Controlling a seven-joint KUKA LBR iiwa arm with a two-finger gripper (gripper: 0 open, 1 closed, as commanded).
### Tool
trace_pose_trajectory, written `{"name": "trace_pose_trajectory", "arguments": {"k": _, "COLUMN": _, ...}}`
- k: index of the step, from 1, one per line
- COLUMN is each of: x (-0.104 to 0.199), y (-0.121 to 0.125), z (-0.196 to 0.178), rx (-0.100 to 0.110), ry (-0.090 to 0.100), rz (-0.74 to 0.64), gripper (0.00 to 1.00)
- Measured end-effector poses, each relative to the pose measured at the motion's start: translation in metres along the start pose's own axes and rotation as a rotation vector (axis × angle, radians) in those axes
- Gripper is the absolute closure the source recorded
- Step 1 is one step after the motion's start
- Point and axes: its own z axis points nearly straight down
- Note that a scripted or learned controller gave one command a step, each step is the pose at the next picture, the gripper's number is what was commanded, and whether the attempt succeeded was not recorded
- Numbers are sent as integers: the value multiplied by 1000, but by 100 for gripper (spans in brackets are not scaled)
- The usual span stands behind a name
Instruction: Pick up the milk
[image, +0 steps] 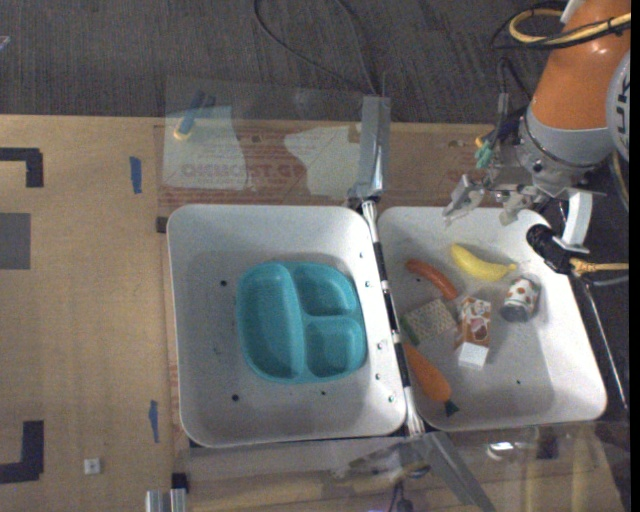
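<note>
Milk carton lies in the right bin.
We see the small milk carton (474, 330) on its side; the gripper (487, 202) hovers above the bin's far edge, fingers apart, holding nothing.

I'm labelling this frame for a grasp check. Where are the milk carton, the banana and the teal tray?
milk carton (474, 331): camera view, its printed side.
banana (481, 263): camera view, mid-curve.
teal tray (268, 320): camera view, floor of its large compartment.
</note>
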Motion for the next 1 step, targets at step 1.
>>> {"name": "trace_pose_trajectory", "arguments": {"k": 1, "x": -38, "y": 29, "z": -3, "rx": -5, "ry": -2, "rz": 162, "gripper": 0}}
